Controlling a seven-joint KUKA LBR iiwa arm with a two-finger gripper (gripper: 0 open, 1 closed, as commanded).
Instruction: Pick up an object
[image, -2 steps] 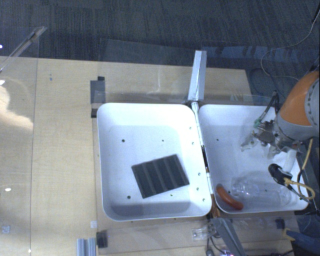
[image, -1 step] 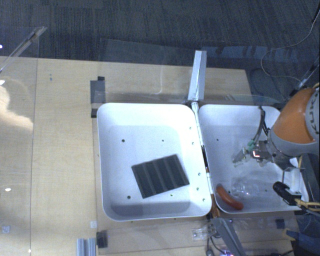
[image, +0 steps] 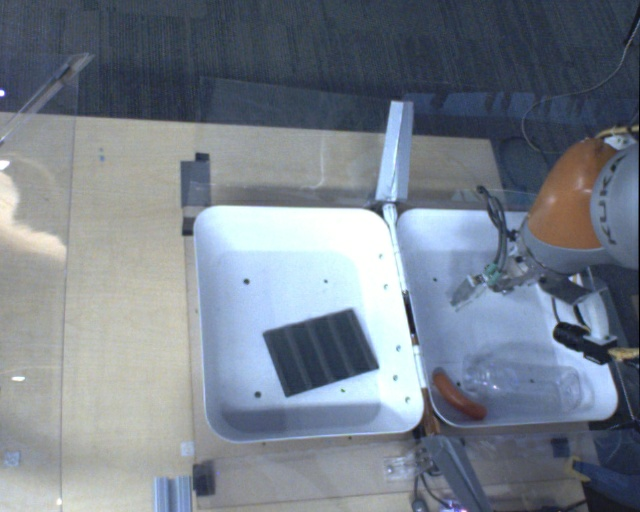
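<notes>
The grey arm (image: 590, 205) enters from the right edge, its orange band bulging over the upper right corner of the right bin (image: 440, 235). From the wrist the arm bends down and to the left, so that the pincer (image: 470, 291) points toward the middle of that bin, slanting low over the white floor. Its fingers are small and partly blurred here; whether they are parted or closed I cannot tell, and nothing shows between them.

Below the pincer and well apart from it, a clear plastic bottle (image: 525, 383) lies on its side along the right bin's near wall, faint against the white. Just beside the bottle's left end, a reddish-brown sausage-shaped object (image: 458, 395) rests in the near left corner of the same bin, touching or almost touching the wall.

In the left bin (image: 225, 240) a dark ribbed rectangular panel (image: 320, 351) lies flat, turned at a slight angle, toward the near half of the floor. Both bins sit side by side on the pale wooden tabletop (image: 110, 330).
</notes>
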